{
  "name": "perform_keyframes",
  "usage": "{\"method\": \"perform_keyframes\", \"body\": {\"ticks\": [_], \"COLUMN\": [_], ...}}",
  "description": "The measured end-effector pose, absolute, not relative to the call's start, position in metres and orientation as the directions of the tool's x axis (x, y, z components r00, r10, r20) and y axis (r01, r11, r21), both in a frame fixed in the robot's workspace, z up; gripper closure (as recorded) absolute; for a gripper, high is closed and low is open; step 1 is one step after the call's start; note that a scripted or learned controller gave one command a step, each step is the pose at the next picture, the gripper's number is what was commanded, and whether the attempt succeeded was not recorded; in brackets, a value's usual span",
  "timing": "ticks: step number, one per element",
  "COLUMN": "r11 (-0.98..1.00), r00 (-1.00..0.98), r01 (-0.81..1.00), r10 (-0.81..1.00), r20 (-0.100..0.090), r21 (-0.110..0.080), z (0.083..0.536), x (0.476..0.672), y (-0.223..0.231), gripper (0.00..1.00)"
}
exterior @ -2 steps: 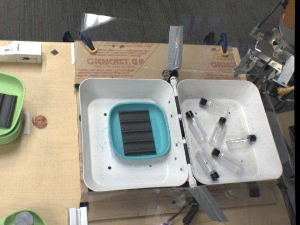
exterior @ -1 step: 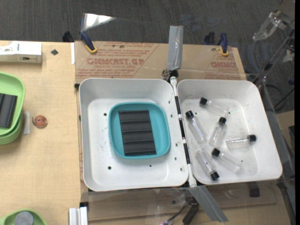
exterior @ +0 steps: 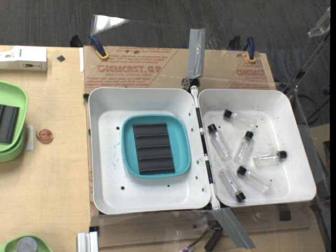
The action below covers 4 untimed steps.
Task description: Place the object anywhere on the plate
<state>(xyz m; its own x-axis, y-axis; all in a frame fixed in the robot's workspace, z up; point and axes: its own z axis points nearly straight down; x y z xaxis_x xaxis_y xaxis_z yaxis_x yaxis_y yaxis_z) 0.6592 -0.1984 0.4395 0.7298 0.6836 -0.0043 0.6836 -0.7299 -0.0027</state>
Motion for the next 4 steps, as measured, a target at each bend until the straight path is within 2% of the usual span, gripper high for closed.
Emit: {"method": "perform_keyframes", "body": {"ticks": [1,2,3,4], "r11": [-0.805,-0.833,-0.833,-0.895], "r00": [0.805,0.833,0.833,0.895], "r01": [0.594,0.553,0.553,0.446], "r10": [0.594,0.553,0.553,0.446], "r20": [-0.004,-0.004,-0.004,-0.005], "r21": [-0.002,-0.002,-0.002,-0.002], "z": [0.289,0.414,0.414,0.439], "x": [0.633,0.639,0.639,0.65], "y": [-0.21,-0.222,-0.221,-0.177], "gripper": [0.0,0.0,0.0,0.0]}}
